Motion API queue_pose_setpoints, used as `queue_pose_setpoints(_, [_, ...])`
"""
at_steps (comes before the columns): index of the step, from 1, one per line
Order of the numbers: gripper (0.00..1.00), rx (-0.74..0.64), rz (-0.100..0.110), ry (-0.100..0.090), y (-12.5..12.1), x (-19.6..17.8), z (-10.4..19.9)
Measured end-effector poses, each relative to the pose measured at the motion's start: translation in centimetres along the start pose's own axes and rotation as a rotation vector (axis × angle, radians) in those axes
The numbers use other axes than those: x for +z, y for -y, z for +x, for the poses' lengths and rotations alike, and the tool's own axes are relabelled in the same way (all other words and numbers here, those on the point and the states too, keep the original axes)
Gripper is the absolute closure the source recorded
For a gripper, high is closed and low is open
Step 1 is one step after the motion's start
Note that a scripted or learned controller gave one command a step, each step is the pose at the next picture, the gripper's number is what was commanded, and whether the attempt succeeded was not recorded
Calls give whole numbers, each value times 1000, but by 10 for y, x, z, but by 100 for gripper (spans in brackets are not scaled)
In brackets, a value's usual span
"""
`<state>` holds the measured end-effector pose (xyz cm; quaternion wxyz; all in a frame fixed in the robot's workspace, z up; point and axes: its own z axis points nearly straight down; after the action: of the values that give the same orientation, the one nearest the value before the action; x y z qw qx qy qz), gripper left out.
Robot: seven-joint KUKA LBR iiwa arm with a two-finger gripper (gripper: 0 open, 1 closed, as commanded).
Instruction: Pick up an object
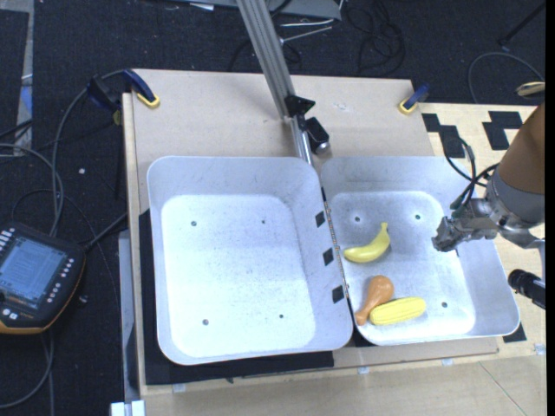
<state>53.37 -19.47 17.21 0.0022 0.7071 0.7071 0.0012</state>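
Right bin (486, 310) holds banana (368, 246) left of gripper (446, 239), whose state I cannot tell; descending here risks missing it.

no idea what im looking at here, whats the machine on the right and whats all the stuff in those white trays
This is one picture from a camera fixed above a workbench, looking down at a slant. The grey and orange machine coming in from the right is a robot arm; the dark part at its tip is its gripper, which it uses to pick things up. On the bench sit two shallow white bins side by side: the left bin and the right bin. In the right bin lie three toy foods: a yellow banana, an orange-brown drumstick and a yellow corn cob touching it. The gripper hovers over the right side of that bin, apart from the toys, with nothing seen in it.
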Motion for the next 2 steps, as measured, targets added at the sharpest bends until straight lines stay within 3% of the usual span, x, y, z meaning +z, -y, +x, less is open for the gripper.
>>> queue_pose_setpoints(1, [100, -1, -1, 0, -5, -60, 6])
queue_pose_setpoints(2, [100, -1, 4, -1, -6, -75, 6])
